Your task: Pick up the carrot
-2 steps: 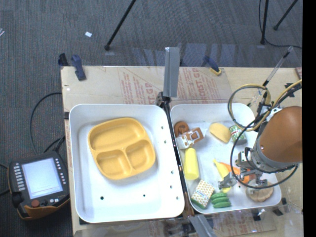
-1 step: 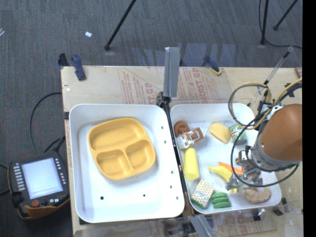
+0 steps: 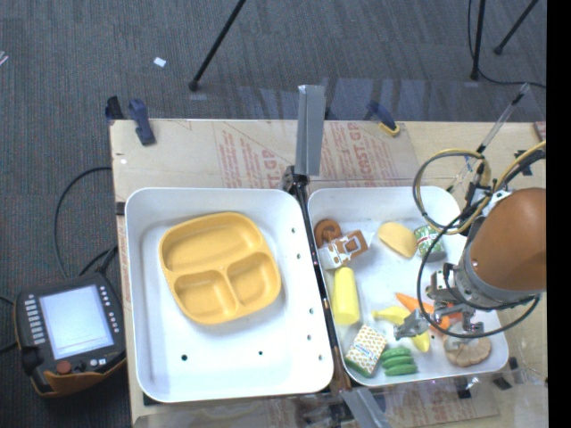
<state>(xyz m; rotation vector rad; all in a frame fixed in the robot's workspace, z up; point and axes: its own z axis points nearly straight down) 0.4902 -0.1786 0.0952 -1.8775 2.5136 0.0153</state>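
Over carrot (image 3: 426,308), end effector (image 3: 430,317).

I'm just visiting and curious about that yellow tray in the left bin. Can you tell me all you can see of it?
The yellow divided tray looks like smooth moulded plastic, with rounded corners and a raised rim. It has three compartments: one long one along the far side and two smaller ones nearer the camera. It lies flat, right side up and slightly turned, on the floor of the left white bin, nearer its far left corner. Only the bin touches it.

The arm (image 3: 508,239) has a rounded orange band, grey metal wrist parts below it, and looping black-and-yellow cables above
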